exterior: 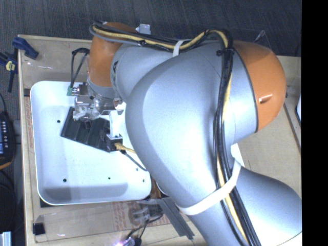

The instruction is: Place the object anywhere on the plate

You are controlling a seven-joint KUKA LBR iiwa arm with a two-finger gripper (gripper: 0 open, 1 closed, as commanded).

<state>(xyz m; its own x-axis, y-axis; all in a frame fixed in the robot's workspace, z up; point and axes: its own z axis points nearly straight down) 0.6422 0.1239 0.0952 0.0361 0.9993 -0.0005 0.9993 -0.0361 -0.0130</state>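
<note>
My gripper (88,129) is a black block below a metal wrist. It hangs low over the upper middle of the left white bin (56,178). The bin floor beneath it is hidden. The grey arm (184,127), with its orange band (102,55), reaches in from the right and covers the bin's right side and most of the bench beyond it.
A blue clamp (23,46) sits at the bench's far left corner. Cables and a small bracket (141,217) lie just in front of the left bin. A dark device (4,137) stands off the bench's left edge.
</note>
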